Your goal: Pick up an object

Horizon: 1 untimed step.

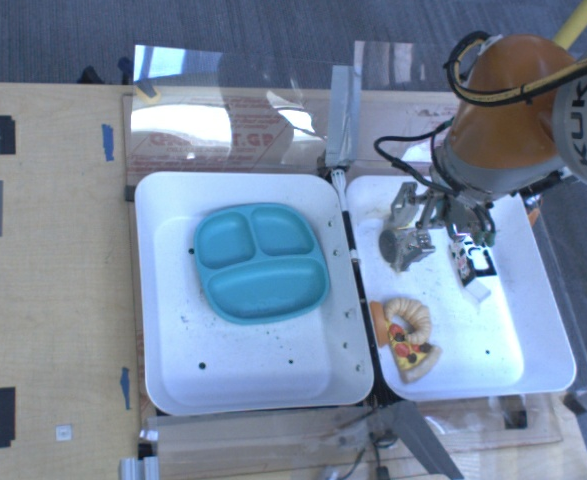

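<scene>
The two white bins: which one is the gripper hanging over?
The right bin, which also holds the pizza toy; the gripper hangs over it. The left bin holds the blue divided plate.

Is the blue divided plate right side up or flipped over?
Right side up. The blue divided plate lies flat in the left bin, its three compartments facing the camera.

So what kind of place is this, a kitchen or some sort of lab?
Most likely a robotics lab test bench, not a kitchen. A grey and orange robot arm reaches over two white bins, which hold a blue divided plate and a toy pizza slice, props for grasping trials.
</scene>
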Motion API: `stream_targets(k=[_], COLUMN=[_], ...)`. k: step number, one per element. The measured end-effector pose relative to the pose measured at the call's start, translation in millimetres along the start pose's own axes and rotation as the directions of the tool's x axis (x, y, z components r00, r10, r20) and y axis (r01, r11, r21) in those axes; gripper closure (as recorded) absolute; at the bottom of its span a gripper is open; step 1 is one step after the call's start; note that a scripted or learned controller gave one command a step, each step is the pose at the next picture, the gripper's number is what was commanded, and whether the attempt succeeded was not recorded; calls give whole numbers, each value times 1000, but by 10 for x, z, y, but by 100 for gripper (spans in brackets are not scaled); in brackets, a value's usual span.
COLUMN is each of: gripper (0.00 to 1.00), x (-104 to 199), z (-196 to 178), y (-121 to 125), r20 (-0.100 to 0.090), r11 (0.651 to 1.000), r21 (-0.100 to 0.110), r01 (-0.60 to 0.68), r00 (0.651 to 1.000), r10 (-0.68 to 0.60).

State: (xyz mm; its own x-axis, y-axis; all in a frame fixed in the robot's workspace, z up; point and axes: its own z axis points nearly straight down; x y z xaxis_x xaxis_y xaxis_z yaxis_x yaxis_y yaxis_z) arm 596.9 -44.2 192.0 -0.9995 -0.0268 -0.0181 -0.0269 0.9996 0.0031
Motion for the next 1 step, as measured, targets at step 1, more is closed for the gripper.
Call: stream_targets(k=[1], gripper=[100], x=[342], z=[59], y=[865], r20=[-16], r11=[963], r21=[5], r01=[-269], r00=[963], r10=[269])
